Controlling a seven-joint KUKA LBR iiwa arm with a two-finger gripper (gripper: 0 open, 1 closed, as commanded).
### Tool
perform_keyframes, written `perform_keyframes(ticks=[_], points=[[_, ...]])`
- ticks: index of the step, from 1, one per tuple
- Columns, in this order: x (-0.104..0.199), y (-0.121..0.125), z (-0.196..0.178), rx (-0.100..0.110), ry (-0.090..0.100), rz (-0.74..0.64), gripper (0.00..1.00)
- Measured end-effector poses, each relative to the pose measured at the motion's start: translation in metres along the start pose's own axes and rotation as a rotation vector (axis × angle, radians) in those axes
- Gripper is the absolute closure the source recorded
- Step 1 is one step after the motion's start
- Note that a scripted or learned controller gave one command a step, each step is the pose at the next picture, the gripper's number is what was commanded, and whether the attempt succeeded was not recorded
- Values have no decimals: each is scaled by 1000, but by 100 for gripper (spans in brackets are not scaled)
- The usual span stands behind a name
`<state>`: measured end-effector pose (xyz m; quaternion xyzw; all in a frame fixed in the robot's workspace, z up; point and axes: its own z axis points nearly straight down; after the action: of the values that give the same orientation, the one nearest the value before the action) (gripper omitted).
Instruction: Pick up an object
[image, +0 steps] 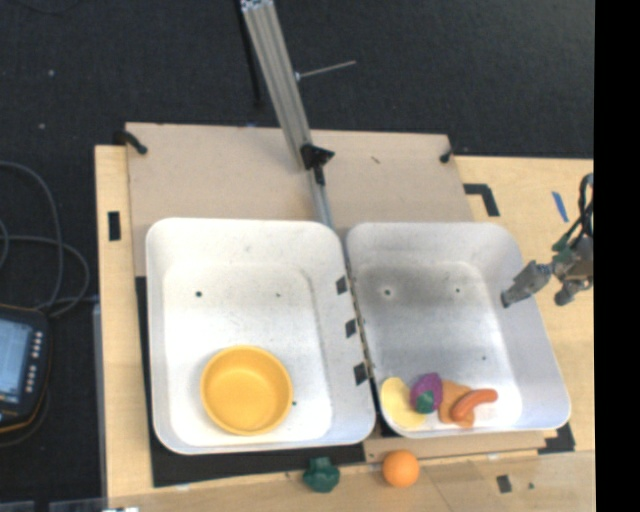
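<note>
End effector (548, 283) sits at the 3 o'clock edge of frame, over the right rim of the right bin (520, 250). One grey finger points toward 9 o'clock over the bin wall, a second part sits just beside it toward 3 o'clock. Cannot tell whether it's wide or narrow; nothing visible between the parts. Well apart from every object.

Right bin contents, all bunched in the 6 o'clock corner:
- yellow banana-like piece (394, 400), leftmost, against the bin's inner wall
- purple piece (428, 386), touching a small green piece (424, 403) at its 6 o'clock
- orange wedge (453, 396), just at 3 o'clock of the purple piece
- orange-red sausage-shaped piece (472, 401), lying across the wedge, tilted up toward 2 o'clock

Too small to name them more precisely.

Left bin (170, 250): yellow bowl (246, 389), upright, mouth up, near the 6 o'clock side, left of bin centre.

Outside the bins on the worktop (120, 470), along the 6 o'clock edge: dark green object (321, 475) below the gap between the bins, orange ball (401, 468) just at its 3 o'clock, near the right bin's front-left corner. Not touching each other.

Metal rail (283, 85) runs from 12 o'clock down to the junction between the two bins. Handheld pendant (18, 370) with cables at 9 o'clock, off the worktop.
</note>
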<state>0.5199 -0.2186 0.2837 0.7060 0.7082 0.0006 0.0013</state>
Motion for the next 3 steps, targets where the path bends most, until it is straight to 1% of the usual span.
perform_keyframes(ticks=[1, 2, 3], points=[[0, 0, 0, 0, 0, 0, 0], [0, 9, 49, 5, 0, 3, 0], [2, 12, 111, 7, 1, 3, 0]])
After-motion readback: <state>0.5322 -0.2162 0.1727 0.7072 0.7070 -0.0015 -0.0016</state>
